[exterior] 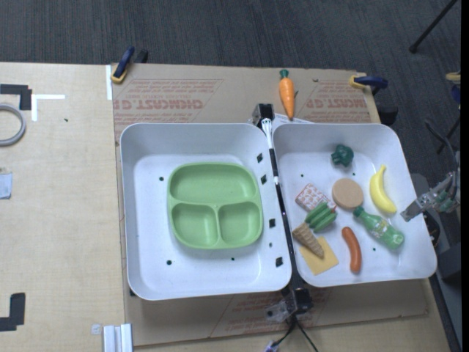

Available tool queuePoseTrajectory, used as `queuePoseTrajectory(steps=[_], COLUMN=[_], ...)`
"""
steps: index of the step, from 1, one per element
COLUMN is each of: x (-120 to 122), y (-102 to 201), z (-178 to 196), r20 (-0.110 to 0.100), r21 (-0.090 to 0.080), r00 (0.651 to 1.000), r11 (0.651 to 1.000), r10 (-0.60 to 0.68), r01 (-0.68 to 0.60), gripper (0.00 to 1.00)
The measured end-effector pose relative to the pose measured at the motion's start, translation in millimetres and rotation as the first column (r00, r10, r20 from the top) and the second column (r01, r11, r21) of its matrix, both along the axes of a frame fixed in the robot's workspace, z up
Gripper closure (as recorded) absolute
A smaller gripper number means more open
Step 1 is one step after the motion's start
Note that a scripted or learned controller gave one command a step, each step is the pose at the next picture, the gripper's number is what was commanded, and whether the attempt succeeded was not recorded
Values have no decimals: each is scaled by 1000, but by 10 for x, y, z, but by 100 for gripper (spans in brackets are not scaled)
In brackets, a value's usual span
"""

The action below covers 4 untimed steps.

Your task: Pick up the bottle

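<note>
The bottle (380,229) is green with a clear middle and lies on its side in the right bin (410,266), near the bin's right wall, neck pointing up-left. My gripper (428,203) is at the view's right edge, just outside that wall, to the right of the bottle and slightly above it. Nothing shows in its grasp. Most of the arm is cut off by the frame.
Around the bottle lie a banana (380,190), a tan round cookie (347,193), a red sausage (352,249), a cheese slice (322,259), a cone (308,240), a green vegetable (320,216), a wafer (311,196) and broccoli (341,155). A green divided plate (215,204) sits in the left bin (139,218). A carrot (286,94) lies behind the bins.
</note>
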<state>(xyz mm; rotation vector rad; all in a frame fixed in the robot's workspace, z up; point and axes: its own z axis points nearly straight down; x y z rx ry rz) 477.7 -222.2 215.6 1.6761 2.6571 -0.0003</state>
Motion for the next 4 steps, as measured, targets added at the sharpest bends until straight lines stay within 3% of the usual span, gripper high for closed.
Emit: queuePoseTrajectory(steps=[1, 2, 3, 4], x=[2, 1, 2, 6], y=[0, 0, 1, 3], z=[25, 8, 1, 12], r20=[1, 0, 1, 1], r21=[-1, 0, 0, -3], r00=[993, 927, 819, 408], r11=[993, 927, 819, 408], r10=[121, 374, 574, 913], r01=[-121, -374, -574, -913], gripper=[100, 100, 100, 100])
